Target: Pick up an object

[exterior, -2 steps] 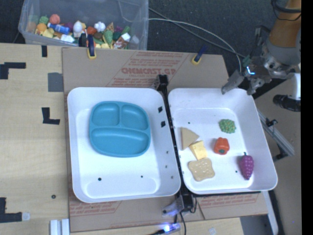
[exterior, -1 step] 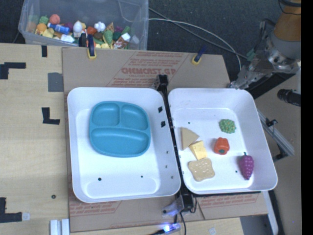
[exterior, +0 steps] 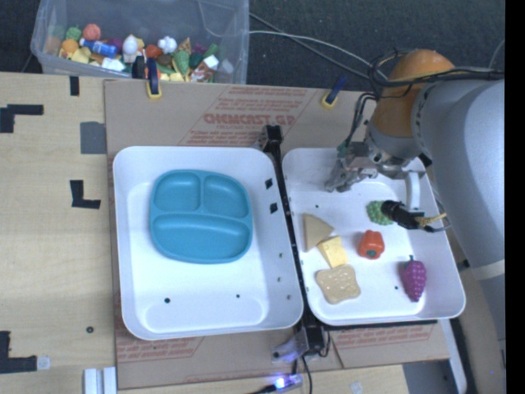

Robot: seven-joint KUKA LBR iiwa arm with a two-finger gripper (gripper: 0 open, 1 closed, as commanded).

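My gripper hangs over the back part of the right bin, above bare white floor, and I see nothing in it. Toy foods lie in that bin in front of it. A cream wedge is the closest, just below and left of the gripper. Beside the wedge sit a yellow cheese block and a tan cracker. To the right are a green piece, a red pepper and purple grapes.
The left bin holds a blue divided plate. A clear tub with several small toys stands behind the bench at the back left. The grey arm covers the right bin's back right corner.
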